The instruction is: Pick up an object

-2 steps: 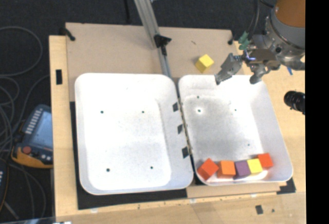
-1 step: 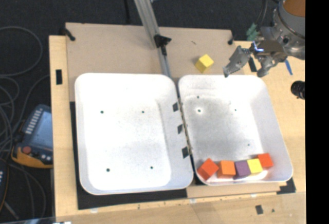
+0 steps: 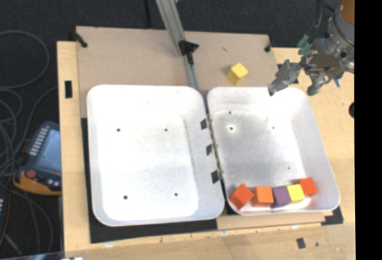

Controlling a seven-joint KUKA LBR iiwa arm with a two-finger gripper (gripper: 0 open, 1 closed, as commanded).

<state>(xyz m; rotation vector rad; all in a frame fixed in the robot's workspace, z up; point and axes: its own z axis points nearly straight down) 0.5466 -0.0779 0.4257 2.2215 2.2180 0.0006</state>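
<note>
A pale wooden bench (image 3: 68,151) with a brown fibreboard sheet (image 3: 131,56) laid across its far part carried two shallow white plastic bins side by side, the right bin (image 3: 262,133) lying just below and to the left of the grey two-finger gripper (image 3: 298,79), the left bin (image 3: 149,151) well off to the gripper's left. A small yellow cube (image 3: 237,73) rested directly on the brown sheet, a short way left of the gripper and just beyond the right bin's far rim. A slanted grey metal rail (image 3: 169,8) met the sheet farther left, near the gap between the bins.
</note>
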